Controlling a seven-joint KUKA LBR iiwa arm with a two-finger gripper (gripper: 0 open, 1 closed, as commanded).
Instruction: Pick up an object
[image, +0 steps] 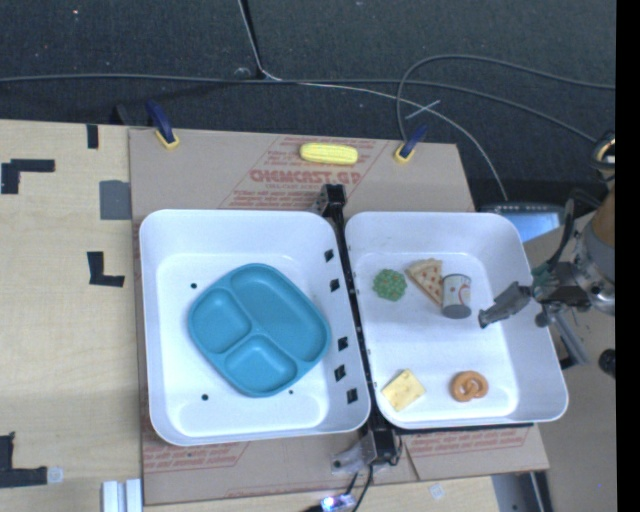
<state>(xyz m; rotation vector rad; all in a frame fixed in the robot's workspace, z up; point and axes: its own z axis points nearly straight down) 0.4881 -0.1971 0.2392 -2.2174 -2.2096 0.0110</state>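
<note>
Nearest us in the camera view, along the right bin's (520, 405) front edge, we see a yellow cheese wedge (403, 389) and a small pretzel (468, 386), well apart from each other. Further back in the same bin sit a green broccoli piece (390, 285), a pizza slice (427, 279) just beside it, and a small can (457, 296) touching or nearly touching the slice. The gripper (497, 312) comes in over the right rim, its tip just right of the can, nothing visibly held; we cannot tell how far it is spread. The left bin (160, 300) holds a blue divided tray (258, 328). A black clip strip (343, 300) joins the bins. Behind them a yellow corn cob (328, 153) lies on the cardboard sheet (250, 170).
</note>
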